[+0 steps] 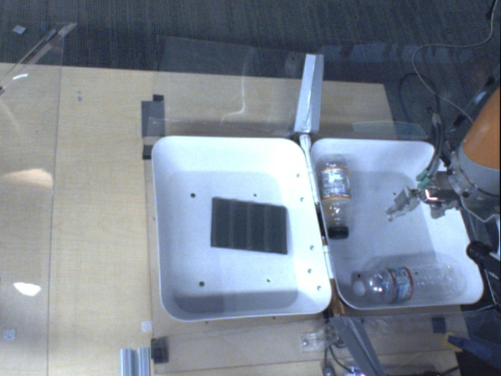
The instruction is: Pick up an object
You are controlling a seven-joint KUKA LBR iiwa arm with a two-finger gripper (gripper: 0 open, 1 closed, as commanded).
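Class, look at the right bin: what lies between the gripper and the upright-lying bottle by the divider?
Nothing: in the camera view, bare white bin floor separates the gripper from that bottle. The second bottle lies nearer the front rim.

Both bins (235, 151) smooth white plastic, slight sheen. Left one carries a matt dark ribbed pad (249, 225). Two bottles (334, 194) (403, 283) clear glossy plastic, paper-like labels. Desk (78, 210) pale wood, smooth; clear glossy sheet at frame left.
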